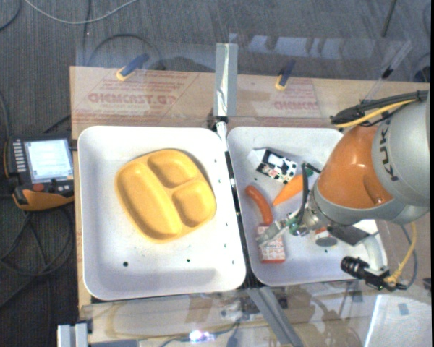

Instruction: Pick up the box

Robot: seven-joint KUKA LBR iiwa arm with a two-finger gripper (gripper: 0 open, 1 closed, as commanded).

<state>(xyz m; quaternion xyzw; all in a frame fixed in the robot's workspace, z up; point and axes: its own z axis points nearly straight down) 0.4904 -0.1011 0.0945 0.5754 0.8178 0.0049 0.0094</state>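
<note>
- we find the end effector (283,227) low in the right bin (311,270), with the grey and orange arm (369,172) bulking over that bin's far-right half.
- the box (271,245), a small red-and-white carton, lies flat on the bin floor just below and to the left of the end effector, its upper edge at or under the fingertips; we cannot tell whether there is contact.
- end effector state: we cannot tell from this slanted view whether it is spread or closed, and we see nothing gripped in it.
- an orange-red curved piece (259,200) lies just above and left of the end effector, and an orange wedge (289,190) just above it; a black-and-white card (277,166) sits further up.
- the yellow divided tray (166,192) is well away to the left, in the other bin (101,266).
- our judgement: the step in hand is closing in on the box. to do it well, centre over the carton's narrow width, descend squarely, and keep clear of the curved piece.
- risk, as we judge it: a flat carton may slide or tip if caught at one end.
</note>
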